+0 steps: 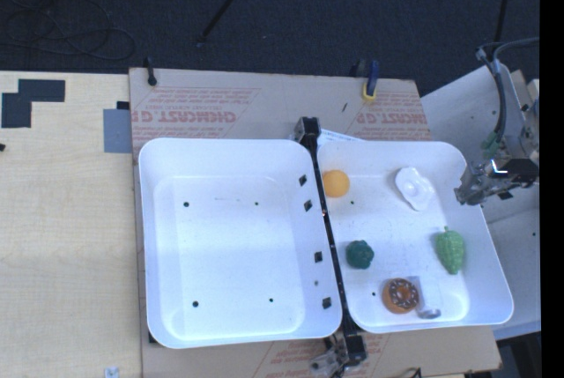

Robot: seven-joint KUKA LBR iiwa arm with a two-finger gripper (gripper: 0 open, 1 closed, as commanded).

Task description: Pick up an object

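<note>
Both bins (159,165) are white. Inside lie an orange ball (336,183), a dark green lump (359,255), a light green piece (450,250), a white piece (413,188) and a brown-and-orange doughnut (401,295).

"CHEMCAST GP" on cardboard sheet (264,107)

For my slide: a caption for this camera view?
Gripper at the right bin rim, near orange ball, white piece, two green toys and a donut.

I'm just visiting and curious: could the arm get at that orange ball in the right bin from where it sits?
Probably yes. The orange ball lies apart near the divider, and the gripper waits at the right bin's far rim. A white object lies between them, but approach from above looks free.
</note>
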